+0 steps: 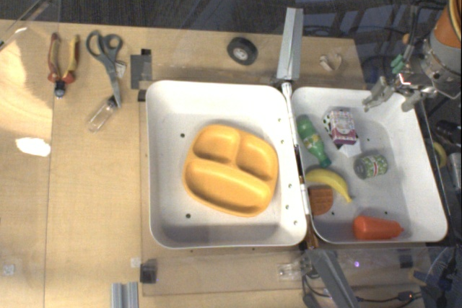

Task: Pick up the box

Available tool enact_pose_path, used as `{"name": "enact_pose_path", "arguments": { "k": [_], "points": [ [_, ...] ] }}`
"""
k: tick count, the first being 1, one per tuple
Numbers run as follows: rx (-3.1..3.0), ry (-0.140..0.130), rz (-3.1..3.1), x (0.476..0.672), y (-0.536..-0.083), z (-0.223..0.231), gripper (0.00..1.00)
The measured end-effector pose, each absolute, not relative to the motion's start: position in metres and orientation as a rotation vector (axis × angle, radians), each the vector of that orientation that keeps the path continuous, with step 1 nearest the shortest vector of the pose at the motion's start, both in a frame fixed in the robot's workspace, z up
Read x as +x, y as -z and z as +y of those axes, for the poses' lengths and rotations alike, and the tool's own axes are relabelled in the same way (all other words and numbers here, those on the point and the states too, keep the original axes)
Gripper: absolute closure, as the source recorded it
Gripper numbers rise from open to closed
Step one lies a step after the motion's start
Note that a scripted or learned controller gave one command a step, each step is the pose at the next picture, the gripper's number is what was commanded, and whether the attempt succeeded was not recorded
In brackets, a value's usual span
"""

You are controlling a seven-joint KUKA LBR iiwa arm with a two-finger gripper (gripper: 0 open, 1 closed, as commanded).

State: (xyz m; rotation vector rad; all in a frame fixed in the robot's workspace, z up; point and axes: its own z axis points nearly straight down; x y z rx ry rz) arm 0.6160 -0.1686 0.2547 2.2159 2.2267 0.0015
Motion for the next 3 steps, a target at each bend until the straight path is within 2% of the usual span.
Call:
{"name": "enact_pose_path", "arguments": {
  "k": [1, 2, 3],
  "points": [
    [2.247, -0.005, 2.19, 0.665, -0.112, -0.152, 0.0],
    [2.132, -0.006, 2.298, 0.577, -0.177, -0.172, 0.0],
    [2.119, -0.004, 2.314, 0.488, -0.1, -0.185, 0.0]
  ]
}}
